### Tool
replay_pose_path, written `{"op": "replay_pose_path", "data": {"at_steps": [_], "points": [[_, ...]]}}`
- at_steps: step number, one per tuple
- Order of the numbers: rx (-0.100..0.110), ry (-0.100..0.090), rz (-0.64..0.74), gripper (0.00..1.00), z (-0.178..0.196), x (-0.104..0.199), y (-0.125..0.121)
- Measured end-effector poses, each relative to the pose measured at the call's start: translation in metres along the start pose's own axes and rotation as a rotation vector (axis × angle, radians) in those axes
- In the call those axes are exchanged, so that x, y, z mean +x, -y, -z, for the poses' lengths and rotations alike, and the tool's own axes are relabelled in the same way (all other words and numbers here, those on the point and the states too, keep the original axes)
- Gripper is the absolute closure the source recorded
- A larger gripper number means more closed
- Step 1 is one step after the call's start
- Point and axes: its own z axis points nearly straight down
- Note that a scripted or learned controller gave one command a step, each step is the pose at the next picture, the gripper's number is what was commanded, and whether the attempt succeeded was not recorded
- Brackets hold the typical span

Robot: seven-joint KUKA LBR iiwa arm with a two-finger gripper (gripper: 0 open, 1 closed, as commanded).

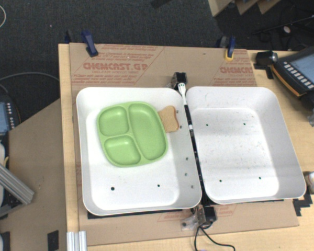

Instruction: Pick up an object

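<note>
Camera view, near to far. At the surface's near edge, cables and a small connector sit at the seam between the two bins. Left bin and right bin lie side by side, rims touching along the middle; near halves of both show just bare white floor w/ a few dark specks.

Further back in the left bin, toward its far-left corner: green divided plate, three compartments, lying flat. Just beside its right rim, touching or nearly so, a small tan block, sponge-like or wood, can't tell which. It sits near the far end of the centre seam.

Pincer: can't tell its state, nothing to judge it by.

Risks, as I judge them:
- Plate is wide, flat, low-rimmed; a top grasp prob. slips off or just scrapes it, since fingers would need to straddle the thin rim.
- Tan block is the easier pick, but it's crowded by the plate rim and is near the bin wall. One finger may land on the plate, tip it, or shove the block away.
- A descent near the seam could hit the bin rims or the black clip at the far end.
</note>
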Motion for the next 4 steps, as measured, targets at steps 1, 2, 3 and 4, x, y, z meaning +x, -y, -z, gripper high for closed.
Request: {"op": "replay_pose_path", "data": {"at_steps": [1, 2, 3, 4], "points": [[-0.020, 0.010, 0.004, 1.00, 0.089, -0.005, -0.032], [0.000, 0.000, 0.002, 1.00, 0.016, 0.026, 0.006], [-0.016, 0.009, 0.000, 1.00, 0.066, -0.015, -0.021], [0.000, 0.000, 0.002, 1.00, -0.018, 0.018, 0.006]]}}
